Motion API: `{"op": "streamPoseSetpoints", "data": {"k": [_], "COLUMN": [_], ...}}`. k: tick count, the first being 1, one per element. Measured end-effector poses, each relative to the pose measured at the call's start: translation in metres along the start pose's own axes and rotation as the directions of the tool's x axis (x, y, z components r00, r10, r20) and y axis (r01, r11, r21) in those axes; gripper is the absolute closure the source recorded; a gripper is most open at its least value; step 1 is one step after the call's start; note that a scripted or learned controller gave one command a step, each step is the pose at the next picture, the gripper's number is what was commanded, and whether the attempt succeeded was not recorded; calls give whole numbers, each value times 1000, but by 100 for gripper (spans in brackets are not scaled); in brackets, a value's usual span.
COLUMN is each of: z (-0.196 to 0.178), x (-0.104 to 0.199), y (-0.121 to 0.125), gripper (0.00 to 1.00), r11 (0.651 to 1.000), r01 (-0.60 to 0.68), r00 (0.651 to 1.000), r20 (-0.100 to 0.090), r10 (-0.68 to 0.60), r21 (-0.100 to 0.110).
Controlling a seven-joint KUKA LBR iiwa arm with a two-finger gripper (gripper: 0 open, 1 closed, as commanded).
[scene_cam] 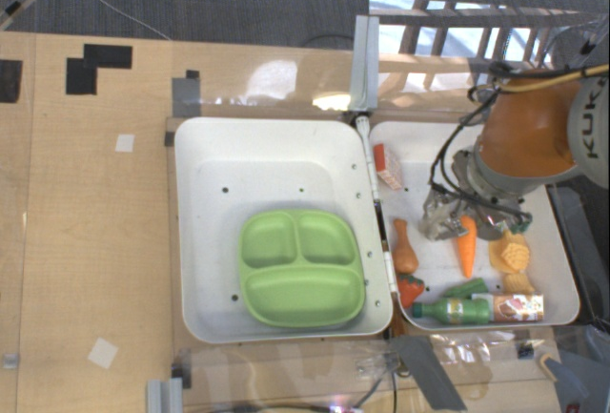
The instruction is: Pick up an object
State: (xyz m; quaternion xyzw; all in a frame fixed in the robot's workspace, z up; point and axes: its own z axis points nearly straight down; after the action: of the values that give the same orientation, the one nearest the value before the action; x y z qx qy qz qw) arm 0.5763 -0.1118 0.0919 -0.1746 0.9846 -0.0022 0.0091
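The arm (534,130) reaches in from the right, its hand (448,222) lowered.

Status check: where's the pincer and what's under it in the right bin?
Pincer low in right white bin, at orange toy carrot. Nothing seen held. Yellow waffle-like toy and green bottle crowd close.

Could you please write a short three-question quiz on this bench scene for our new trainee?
1. True or false: the green divided plate lies in the left bin.
2. Which item lies along the right bin's near edge? A) green bottle B) carrot C) drumstick
3. Fill in: the gripper hovers over the ____ bin.

Key: 1 true; 2 A; 3 right.
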Motion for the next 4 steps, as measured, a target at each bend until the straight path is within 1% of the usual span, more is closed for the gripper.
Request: {"op": "streamPoseSetpoints", "data": {"k": [1,2,3,4], "z": [-3,-209,-5,-169], "x": [57,49,49,-61], "y": [47,66,27,9], "gripper": [100,100,100,100], "r11": [984,1000,988,953], "r01": [176,-29,152,303], "r00": [984,1000,988,953], "r20": [6,3,-7,4], "r10": [-176,29,-152,-303], "r21": [7,2,-6,2]}}
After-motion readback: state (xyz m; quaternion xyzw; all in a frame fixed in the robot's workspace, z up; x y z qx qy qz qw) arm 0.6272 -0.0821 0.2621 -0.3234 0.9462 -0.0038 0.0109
